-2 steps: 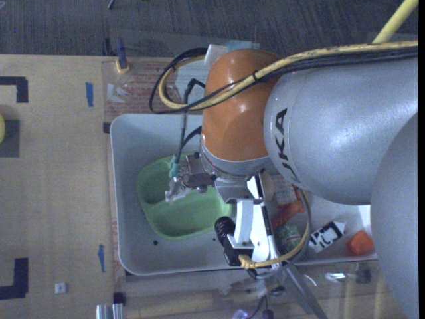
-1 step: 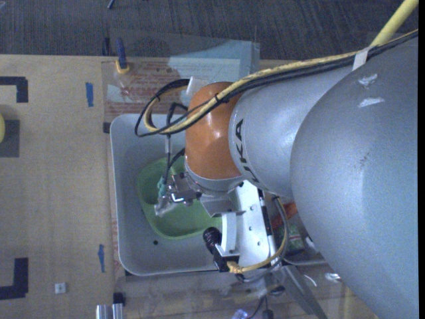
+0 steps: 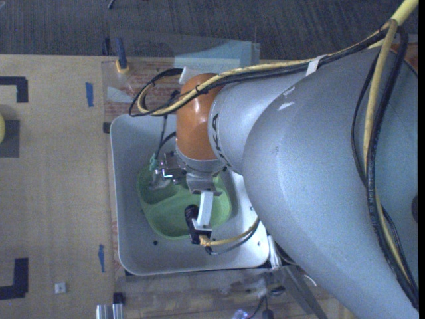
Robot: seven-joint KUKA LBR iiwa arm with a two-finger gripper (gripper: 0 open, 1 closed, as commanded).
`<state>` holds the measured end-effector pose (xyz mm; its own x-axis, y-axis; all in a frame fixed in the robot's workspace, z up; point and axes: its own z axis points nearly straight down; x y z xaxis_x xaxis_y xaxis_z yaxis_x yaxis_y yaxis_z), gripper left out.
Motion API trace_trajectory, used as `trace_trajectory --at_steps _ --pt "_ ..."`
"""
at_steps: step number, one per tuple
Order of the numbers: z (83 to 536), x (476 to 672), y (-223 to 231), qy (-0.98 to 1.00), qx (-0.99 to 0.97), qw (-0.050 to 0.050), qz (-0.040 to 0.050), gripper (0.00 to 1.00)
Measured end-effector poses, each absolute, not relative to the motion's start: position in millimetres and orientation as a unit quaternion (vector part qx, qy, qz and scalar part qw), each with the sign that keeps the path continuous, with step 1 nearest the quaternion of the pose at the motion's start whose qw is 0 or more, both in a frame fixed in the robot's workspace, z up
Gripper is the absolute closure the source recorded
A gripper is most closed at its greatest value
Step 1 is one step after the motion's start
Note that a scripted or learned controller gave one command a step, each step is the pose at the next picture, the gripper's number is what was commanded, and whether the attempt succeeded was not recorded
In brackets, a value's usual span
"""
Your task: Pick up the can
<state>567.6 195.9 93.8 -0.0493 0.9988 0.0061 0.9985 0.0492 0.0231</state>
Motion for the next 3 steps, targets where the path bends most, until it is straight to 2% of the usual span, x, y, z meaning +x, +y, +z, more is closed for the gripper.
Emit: trace_trajectory --at_steps 1,2,3 --pt "91 628.0 209 0.613 0.79 -0.001 -0.0013 0.0" --pt "108 632.0 212 0.614 0.789 0.003 0.0072 1.0" --pt "313 649.2 206 0.543 0.84 0.0 -0.0001 1.0"
